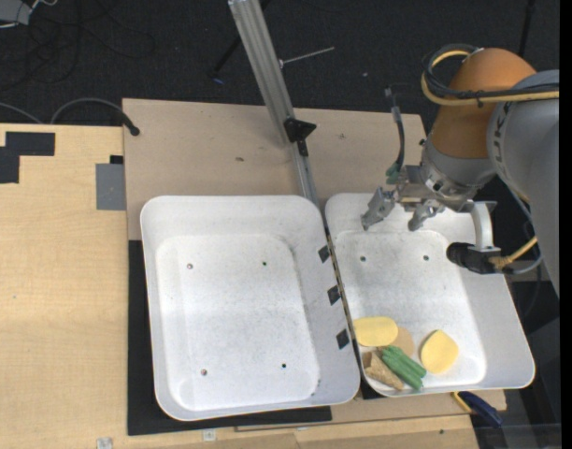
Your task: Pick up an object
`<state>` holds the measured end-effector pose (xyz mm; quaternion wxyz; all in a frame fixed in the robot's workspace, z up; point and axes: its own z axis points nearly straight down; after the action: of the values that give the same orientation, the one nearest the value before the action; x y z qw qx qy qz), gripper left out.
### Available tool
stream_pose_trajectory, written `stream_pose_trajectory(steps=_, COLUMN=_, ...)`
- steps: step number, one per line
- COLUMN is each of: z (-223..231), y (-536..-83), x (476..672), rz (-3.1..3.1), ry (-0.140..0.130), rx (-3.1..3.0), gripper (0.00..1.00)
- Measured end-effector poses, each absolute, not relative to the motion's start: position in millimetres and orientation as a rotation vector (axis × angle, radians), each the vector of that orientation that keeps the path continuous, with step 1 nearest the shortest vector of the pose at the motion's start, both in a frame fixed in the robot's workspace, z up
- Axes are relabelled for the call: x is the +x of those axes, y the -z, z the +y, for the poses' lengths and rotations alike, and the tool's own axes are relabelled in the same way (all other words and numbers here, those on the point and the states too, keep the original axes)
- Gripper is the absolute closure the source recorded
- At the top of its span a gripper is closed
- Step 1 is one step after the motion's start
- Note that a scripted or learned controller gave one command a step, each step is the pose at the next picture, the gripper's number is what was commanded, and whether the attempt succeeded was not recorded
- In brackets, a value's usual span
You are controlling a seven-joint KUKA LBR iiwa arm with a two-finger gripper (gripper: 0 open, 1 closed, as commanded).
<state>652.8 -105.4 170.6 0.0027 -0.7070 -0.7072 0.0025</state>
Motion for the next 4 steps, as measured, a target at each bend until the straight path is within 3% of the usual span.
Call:
stream_pose_trajectory(steps=1, z=-112.5, y=-110.1, x=648.6, rz=-2.216, ry=-0.01, rx=-2.216, gripper=0.0)
stream_pose_trajectory(steps=2, z=-111.2, y=-90.6, x=648.4, rz=-2.218, ry=-0.004, rx=-2.22, gripper=0.0)
stream_pose_trajectory(steps=3, z=-112.0, y=-101.2, x=648.4, rz=-2.213, ry=-0.003, rx=-2.224, gripper=1.0)
stream_pose_trajectory(steps=4, z=-114.1, y=-143.6, x=649.9, rz=-2.215, ry=0.002, rx=-2.229, gripper=1.0)
